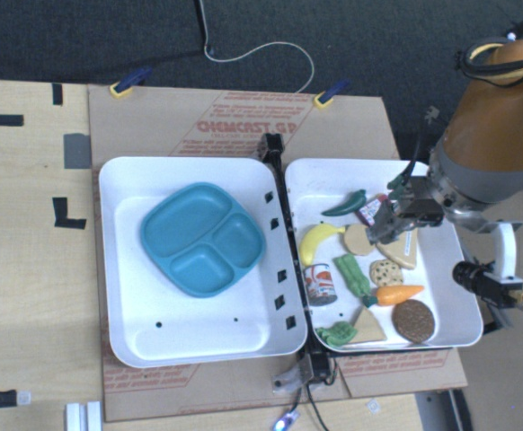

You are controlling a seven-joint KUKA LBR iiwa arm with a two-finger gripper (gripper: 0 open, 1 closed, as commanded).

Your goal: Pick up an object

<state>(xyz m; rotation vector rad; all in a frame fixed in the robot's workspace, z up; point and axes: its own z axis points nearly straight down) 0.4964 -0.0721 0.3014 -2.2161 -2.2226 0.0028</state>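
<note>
Grey two-finger gripper [389,225] sits low over the right white plastic bin [441,326], right of frame centre, just above a tan flat toy slice [359,240]; whether anything is pinched, cannot tell. The likeliest target, a yellow plastic toy banana [316,238], lies beside the slice, by the bin's left wall. Judged light, rigid, smooth and prone to slip; best pinched across its curved middle. The blue three-compartment plastic plate [202,238] occupies the left white bin [122,268].

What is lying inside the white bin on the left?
The left bin holds a blue plate with three compartments, lying flat, plus a few small dark specks on the floor. Whatever is under the plate is covered.
</note>
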